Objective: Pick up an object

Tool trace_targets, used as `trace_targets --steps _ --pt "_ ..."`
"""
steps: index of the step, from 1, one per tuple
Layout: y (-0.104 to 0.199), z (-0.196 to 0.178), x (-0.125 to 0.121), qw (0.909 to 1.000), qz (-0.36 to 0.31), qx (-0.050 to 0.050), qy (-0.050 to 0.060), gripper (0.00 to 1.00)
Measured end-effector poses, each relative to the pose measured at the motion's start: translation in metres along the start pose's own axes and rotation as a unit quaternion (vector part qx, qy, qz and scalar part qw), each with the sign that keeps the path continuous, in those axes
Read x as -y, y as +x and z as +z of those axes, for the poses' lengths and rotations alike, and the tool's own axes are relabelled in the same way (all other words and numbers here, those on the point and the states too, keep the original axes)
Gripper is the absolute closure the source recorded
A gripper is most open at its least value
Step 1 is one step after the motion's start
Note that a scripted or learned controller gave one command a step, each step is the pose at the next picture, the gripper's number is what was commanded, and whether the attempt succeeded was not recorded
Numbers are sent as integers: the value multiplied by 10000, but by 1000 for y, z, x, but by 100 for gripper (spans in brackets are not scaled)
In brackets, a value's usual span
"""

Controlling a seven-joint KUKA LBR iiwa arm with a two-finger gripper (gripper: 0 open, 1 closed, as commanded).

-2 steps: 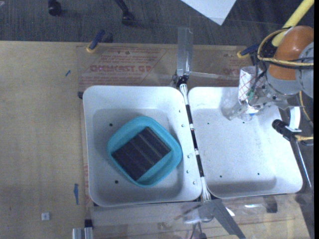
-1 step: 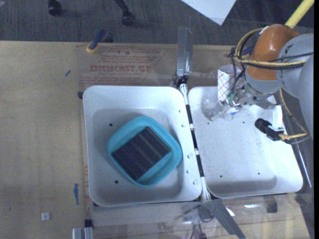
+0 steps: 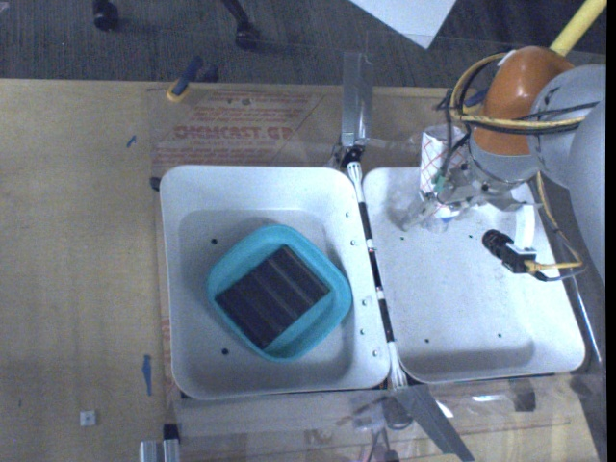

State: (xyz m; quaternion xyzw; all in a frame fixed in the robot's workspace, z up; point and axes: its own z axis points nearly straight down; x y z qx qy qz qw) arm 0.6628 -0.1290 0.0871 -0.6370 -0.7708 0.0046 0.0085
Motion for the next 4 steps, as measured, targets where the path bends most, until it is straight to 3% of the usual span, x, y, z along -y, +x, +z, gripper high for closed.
trace_targets --steps 1,2,3,4 --pt "-22 0 4 10000 -89 -9 6 0" --pt "-74 0 14 9947 -1028 -58 18 0" --pt "-75 -10 14 9947 -1026 -51 23 100" --pt "-1 -84 -3 9954 -953 51 -97 100"
